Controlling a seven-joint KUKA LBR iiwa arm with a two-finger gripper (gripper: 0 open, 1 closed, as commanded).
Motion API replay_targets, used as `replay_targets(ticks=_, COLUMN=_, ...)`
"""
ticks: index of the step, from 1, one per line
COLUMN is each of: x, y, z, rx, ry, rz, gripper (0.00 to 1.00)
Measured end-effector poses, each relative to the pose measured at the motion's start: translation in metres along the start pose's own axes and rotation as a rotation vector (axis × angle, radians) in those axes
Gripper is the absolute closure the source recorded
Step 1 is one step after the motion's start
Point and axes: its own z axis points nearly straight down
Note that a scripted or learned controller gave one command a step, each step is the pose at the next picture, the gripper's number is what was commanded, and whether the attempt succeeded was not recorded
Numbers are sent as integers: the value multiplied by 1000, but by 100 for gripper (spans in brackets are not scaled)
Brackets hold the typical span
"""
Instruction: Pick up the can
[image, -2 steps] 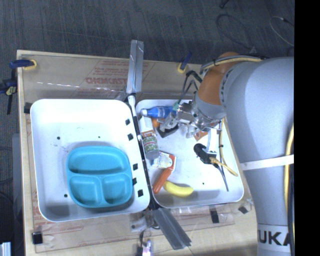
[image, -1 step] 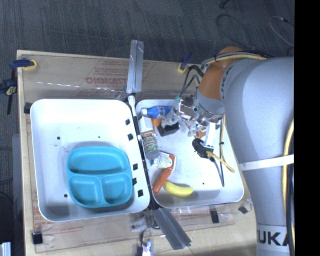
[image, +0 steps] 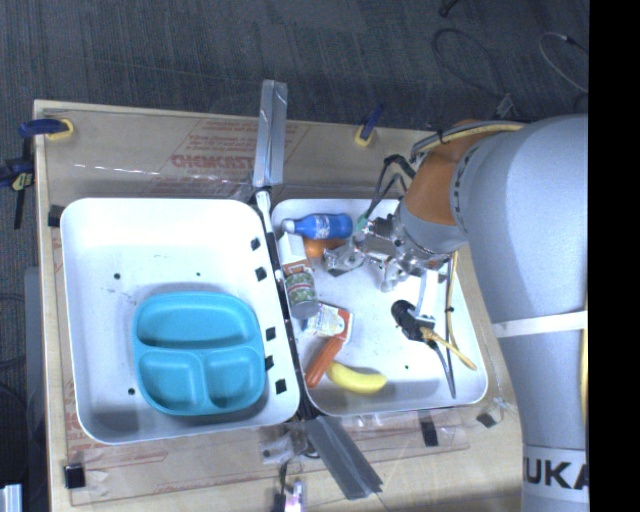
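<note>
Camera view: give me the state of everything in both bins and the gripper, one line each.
can: lying on its side at the right bin's left wall, not gripped.
blue bottle: lying on its side, cap on.
banana: lying flat, unpeeled.
carrot: lying flat beside the banana.
blue tray: flat in the left bin, compartments bare.
gripper: hovering above the right bin, holding nothing visible.

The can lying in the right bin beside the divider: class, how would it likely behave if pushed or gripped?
The can lies on its side, so a sideways push would probably roll it. Its rounded, likely smooth wall may slip in the claw. It sits close against the bin wall and a packet, so it may jam.
</note>
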Motion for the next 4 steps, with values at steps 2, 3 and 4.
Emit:
replay_targets(ticks=2, x=12, y=43, z=-12, rx=12, ry=1, rz=-10, gripper=100)
replay_targets(ticks=3, x=12, y=41, z=-11, rx=16, ry=0, rz=-11, gripper=0)
replay_targets(ticks=4, x=-3, y=12, z=4, rx=8, ry=-3, rz=-15, gripper=0)
